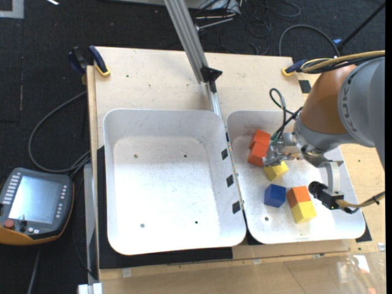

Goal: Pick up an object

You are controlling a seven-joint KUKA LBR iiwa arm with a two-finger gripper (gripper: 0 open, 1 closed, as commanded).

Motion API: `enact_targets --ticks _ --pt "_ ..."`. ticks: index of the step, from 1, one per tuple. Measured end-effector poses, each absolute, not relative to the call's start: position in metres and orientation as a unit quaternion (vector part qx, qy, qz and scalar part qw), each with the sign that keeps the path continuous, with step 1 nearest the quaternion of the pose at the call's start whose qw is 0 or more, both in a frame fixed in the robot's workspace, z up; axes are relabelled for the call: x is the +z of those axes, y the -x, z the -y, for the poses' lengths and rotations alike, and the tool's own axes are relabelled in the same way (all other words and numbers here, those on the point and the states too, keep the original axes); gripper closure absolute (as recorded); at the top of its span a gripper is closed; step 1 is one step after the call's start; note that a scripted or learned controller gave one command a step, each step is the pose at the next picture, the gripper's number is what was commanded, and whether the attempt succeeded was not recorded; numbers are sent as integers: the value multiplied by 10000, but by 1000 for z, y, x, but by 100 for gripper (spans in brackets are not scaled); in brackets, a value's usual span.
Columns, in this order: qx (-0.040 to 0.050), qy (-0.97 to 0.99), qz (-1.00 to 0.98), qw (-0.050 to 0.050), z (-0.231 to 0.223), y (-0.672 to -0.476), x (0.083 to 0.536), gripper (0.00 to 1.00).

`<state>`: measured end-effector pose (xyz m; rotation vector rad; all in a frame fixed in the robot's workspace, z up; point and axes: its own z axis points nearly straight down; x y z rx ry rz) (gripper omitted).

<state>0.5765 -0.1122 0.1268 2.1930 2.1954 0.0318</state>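
In the right bin [352,228], open floor lies at 6 o'clock; the gripper [274,158], grip state indeterminate, sits between orange block [260,147] and yellow block [277,169].

Two white bins: left bin [162,176] faintly speckled with small dark dots, right bin [343,225] the same white. Black tabs along the shared edge. Pale beige bench [153,78], lightly flecked, with yellow clamps [101,71] at the back corners. Grey arm [367,97] with an orange band [324,103] above the wrist. Orange block [258,147] at the right bin's left side; small yellow block [275,169] just beside it. Blue block [275,196]. Orange block over yellow block [301,204], touching. Black floor, black cables. Orange-and-grey pendant [33,204] with a pale screen. Silver pole [184,23].
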Motion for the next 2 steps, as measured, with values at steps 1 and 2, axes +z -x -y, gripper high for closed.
enact_targets --ticks 1,2 --pt "104 -7070 -7069 193 112 -577 126 0" --pt "7 -7055 -7087 16 101 -647 94 0"
